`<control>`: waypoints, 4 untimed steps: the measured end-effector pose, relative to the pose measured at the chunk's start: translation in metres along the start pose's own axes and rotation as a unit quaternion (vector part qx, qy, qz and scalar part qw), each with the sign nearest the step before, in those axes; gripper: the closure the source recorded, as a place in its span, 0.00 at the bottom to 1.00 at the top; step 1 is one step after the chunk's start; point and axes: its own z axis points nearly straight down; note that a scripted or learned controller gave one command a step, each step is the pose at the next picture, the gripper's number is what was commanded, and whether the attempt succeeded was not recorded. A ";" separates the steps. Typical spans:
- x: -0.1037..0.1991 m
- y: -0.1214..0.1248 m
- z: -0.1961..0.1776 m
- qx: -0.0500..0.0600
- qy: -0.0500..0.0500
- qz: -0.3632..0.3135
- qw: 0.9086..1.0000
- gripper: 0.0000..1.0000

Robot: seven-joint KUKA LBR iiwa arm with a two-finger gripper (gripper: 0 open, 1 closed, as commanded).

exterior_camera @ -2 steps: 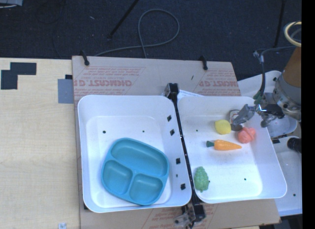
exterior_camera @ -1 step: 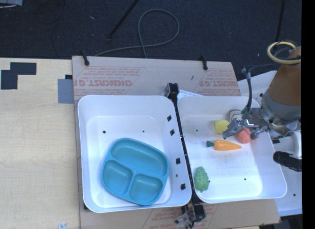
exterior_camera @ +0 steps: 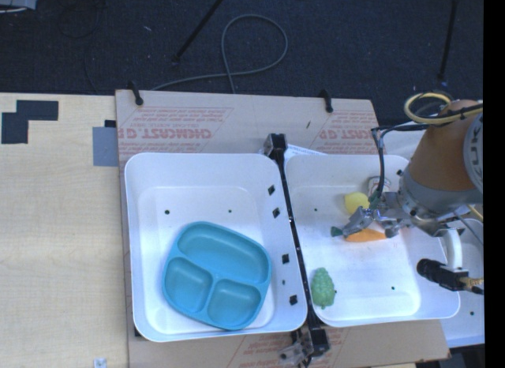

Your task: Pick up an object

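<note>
Gripper (exterior_camera: 364,224), finger state impossible to tell, just above orange object (exterior_camera: 365,236), yellow ball (exterior_camera: 356,200) at its twelve o'clock.

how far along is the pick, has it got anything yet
Done: the arm has reached into the right bin, and the gripper sits low over the orange object, next to the yellow object. In hand: nothing visibly gripped; the orange object looks to be lying on the bin floor. Left: closing on an object and lifting it. The green object and the blue divided tray in the left bin lie apart from the gripper.
</note>
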 end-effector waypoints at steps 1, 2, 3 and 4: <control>0.001 0.000 0.053 -0.001 0.000 0.001 1.000 0.00; 0.000 0.000 0.040 -0.002 -0.001 0.003 1.000 1.00; -0.002 -0.005 -0.021 -0.003 -0.001 0.002 1.000 1.00; -0.001 -0.005 -0.083 -0.004 -0.001 0.000 1.000 1.00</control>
